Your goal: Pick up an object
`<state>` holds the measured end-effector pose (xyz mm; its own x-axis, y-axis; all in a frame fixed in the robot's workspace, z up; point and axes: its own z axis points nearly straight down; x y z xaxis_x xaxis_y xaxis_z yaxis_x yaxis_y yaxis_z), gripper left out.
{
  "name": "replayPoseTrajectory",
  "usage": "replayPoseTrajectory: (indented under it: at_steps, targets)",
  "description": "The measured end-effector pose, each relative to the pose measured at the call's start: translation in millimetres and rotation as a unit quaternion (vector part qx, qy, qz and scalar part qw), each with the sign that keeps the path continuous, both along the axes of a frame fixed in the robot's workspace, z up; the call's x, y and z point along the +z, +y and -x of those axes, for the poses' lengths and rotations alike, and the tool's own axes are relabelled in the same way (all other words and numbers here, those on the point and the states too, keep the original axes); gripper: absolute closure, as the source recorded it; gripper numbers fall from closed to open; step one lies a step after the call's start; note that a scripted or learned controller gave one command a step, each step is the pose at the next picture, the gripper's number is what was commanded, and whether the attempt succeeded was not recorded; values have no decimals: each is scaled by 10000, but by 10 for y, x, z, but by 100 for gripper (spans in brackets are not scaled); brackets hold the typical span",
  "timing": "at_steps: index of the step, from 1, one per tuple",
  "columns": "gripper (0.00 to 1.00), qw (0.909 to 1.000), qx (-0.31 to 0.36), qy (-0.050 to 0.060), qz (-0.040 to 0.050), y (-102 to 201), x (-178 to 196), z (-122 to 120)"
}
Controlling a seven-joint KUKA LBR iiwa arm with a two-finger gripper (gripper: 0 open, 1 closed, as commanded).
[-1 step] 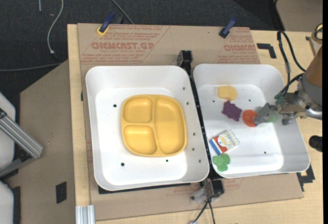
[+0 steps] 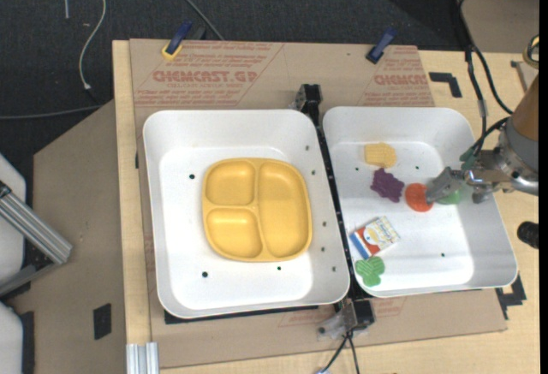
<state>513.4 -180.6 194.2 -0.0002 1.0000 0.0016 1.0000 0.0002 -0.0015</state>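
Observation:
The right bin (image 2: 479,261) holds several small items: a yellow piece (image 2: 380,155), a purple toy (image 2: 387,185), a red-orange round item (image 2: 418,198), a white packet with red and blue print (image 2: 375,237) and a green piece (image 2: 370,270). My gripper (image 2: 449,188) hangs low at the right side of this bin, its tip right beside the red-orange item. A green object (image 2: 469,177) shows near the gripper's body. Nothing is visibly held between the fingers.
The left bin (image 2: 171,192) carries a yellow divided plate (image 2: 257,210). Black clamps (image 2: 308,96) join the bins at the back and front. Two blue clips (image 2: 177,40) pin the cardboard sheet. Cables run along the right side of the bench.

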Motion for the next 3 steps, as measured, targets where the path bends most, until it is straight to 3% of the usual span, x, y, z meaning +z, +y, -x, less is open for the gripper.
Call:
replayPoseTrajectory:
  at_steps: [2, 3]
  targets:
    - [0, 10000, 0, 19, -9, -38, -908, 78]
    - [0, 10000, 0, 16, -9, -29, -1105, 82]
